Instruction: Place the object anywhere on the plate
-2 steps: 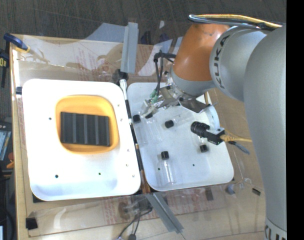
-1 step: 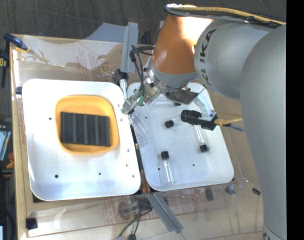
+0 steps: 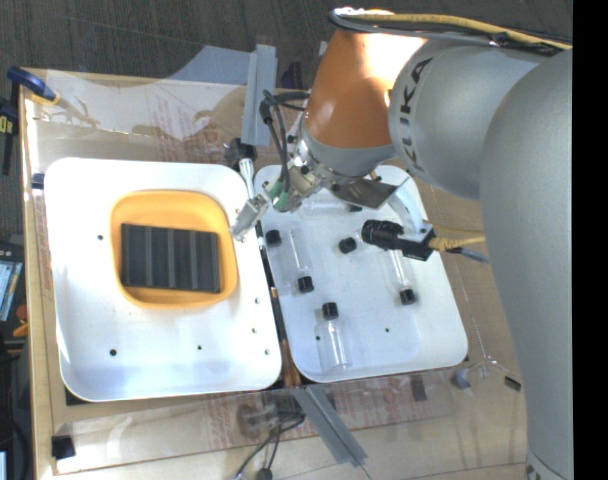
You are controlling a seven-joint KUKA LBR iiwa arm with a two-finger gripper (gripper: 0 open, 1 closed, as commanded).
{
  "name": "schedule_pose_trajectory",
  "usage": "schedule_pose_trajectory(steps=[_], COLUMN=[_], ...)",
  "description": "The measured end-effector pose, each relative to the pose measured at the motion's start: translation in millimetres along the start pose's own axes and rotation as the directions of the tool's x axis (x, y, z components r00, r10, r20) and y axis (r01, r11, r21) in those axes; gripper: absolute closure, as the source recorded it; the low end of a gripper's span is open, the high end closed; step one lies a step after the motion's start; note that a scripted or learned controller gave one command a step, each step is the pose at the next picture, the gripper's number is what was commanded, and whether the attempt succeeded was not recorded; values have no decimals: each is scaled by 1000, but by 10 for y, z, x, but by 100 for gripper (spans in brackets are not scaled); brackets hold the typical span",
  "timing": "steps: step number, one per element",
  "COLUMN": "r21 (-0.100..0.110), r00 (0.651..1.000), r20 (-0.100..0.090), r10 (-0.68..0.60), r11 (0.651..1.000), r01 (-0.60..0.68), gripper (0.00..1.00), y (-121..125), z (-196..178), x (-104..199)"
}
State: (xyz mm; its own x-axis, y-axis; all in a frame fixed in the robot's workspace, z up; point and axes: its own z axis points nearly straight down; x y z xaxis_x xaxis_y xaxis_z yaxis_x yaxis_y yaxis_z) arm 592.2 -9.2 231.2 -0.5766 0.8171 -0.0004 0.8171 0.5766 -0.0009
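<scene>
Camera view, single frame. Tool hangs low over the seam between the two bins, toward their far edge, with the arm reaching in from the right and hiding the far part of the right bin. I cannot tell whether the tool is apart or together, because the wrist hardware crowds it. I see nothing in it that I would log as held.

Plate is yellow with a dark ridged insert and sits in the left bin, left of the tool and a little nearer. Its far right corner is just beside the tool tip.

Task's thing: I take it to be one of the clear black-capped vials lying flat in the right bin.
- The nearest vial lies just right of the seam, on the near side of the tool. Its long axis runs roughly far to near.
- A second vial lies nearer still, toward the bin's near edge.
- A third vial lies well to the right.

Judgement: the pick is not yet made. The move turns on the nearest vial lying near and slightly right of the tool. The tool would have to close across its far-to-near axis, then carry it left over the seam.
</scene>
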Motion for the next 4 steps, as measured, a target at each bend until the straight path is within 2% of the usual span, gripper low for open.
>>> schedule_pose_trajectory(steps=[1, 2, 3, 4], r21=[3, 3, -1, -2], r00=[1000, 1000, 993, 991], r20=[-2, -2, 0, -1], r10=[21, 21, -121, -130], r11=[1000, 1000, 993, 991], r01=[-21, -21, 121, 130], gripper=[0, 0, 0, 0], y=[454, 452, 887, 891], z=[401, 400, 388, -104], x=[370, 367, 561, 1079])
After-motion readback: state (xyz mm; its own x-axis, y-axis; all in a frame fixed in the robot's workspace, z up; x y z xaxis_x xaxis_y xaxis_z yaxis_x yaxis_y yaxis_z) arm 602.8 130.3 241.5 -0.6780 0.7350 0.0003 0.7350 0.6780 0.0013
